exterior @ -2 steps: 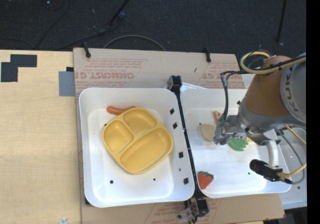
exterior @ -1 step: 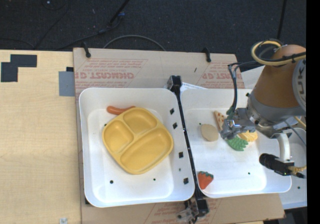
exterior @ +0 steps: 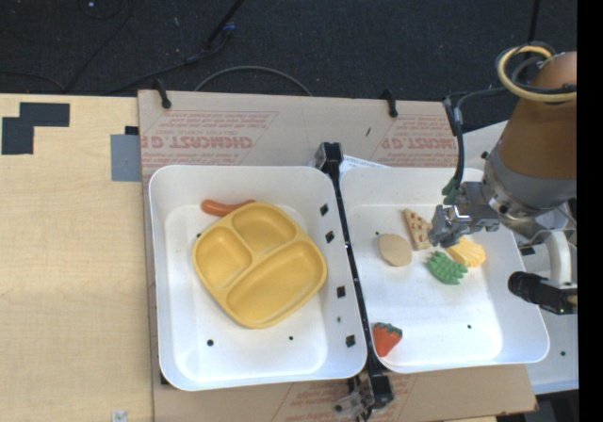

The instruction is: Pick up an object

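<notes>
The right bin (exterior: 490, 340) holds several toy foods. A tan oval piece (exterior: 395, 250) lies near its middle, with a cracker-like wedge (exterior: 415, 227) just behind it. A green leafy piece (exterior: 446, 267) and a yellow piece (exterior: 467, 253) lie together further right. A red strawberry (exterior: 386, 338) rests at the front left corner. My gripper (exterior: 447, 226) hangs low over the bin, right beside the wedge and just above the yellow and green pieces. I see nothing clearly held by it.
The left bin (exterior: 179, 335) holds a yellow divided plate (exterior: 260, 263) with an orange carrot-like piece (exterior: 224, 207) behind it. A black divider (exterior: 341, 251) runs between the bins. The arm's orange band (exterior: 537, 119) looms over the right bin's far right side.
</notes>
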Action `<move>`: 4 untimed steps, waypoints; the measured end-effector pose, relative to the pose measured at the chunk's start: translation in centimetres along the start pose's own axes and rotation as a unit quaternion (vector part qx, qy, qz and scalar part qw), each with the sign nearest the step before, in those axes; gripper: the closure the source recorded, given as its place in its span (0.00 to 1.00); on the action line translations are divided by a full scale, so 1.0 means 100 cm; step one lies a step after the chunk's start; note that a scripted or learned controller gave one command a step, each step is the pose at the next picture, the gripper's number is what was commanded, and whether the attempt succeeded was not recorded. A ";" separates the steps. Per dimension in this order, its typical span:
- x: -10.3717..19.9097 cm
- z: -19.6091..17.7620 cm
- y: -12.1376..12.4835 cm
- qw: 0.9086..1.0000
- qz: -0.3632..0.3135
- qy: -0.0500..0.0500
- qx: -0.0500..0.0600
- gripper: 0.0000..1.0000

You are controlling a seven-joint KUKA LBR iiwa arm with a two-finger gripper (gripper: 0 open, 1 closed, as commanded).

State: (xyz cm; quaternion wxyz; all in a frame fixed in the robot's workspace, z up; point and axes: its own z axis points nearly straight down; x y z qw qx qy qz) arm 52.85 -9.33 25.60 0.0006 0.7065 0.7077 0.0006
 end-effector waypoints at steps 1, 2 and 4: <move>0.053 0.016 0.023 1.000 -0.001 0.001 0.002 1.00; 0.103 0.013 0.047 1.000 -0.001 0.000 0.002 1.00; 0.196 0.036 0.084 1.000 -0.002 0.000 0.002 1.00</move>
